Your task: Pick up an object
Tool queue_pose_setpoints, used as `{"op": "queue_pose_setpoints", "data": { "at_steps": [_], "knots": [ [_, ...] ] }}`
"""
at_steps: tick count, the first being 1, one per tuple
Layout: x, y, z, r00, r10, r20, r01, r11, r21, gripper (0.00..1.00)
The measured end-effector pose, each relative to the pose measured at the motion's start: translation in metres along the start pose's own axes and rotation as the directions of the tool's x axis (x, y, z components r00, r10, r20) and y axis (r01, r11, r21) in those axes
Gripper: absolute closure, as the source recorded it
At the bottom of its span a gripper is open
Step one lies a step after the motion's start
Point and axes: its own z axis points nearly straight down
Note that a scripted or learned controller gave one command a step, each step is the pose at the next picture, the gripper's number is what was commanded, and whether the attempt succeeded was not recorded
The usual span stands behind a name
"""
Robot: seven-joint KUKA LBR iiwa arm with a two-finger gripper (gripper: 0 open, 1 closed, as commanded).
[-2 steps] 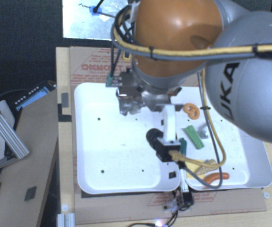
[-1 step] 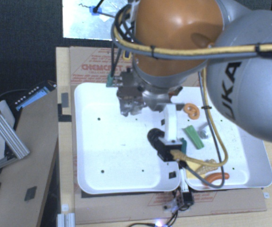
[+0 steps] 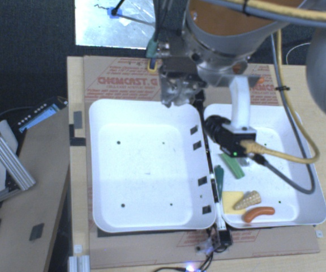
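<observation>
Jaws of the gripper (image 3: 177, 95) are lost in the metal clutter under the wrist, so it cannot be told whether they are wide or narrow, and no object is seen between them. The gripper is placed over the far right corner of the left bin (image 3: 140, 169), beside the ridge where the two bins meet. The pick is judged not yet done: every candidate lies in the right bin (image 3: 299, 205), gathered in its near left part and well apart from the gripper. A red sausage (image 3: 258, 213) is nearest the front rim, a ridged tan cone (image 3: 248, 199) is just behind it, and a flat yellow piece (image 3: 230, 199) is close against the cone's left. Further back a green bar (image 3: 231, 166) is laid at a slant, and a darker green stick (image 3: 218, 178) is set along the ridge. A move across, a descent, a closing and a lift are judged to be left. On the cardboard sheet (image 3: 123, 79) spread over the surface (image 3: 44, 180) beneath the bins, red print reading "CHEMCAST" can be made out; the red print at its near edge cannot be read.
</observation>
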Motion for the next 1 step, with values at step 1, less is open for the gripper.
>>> {"op": "queue_pose_setpoints", "data": {
  "at_steps": [1],
  "knots": [
    [-0.0311, 0.1157, -0.0189, 1.000, 0.008, 0.007, -0.008, 1.000, 0.005, 1.00]
  ]
}}
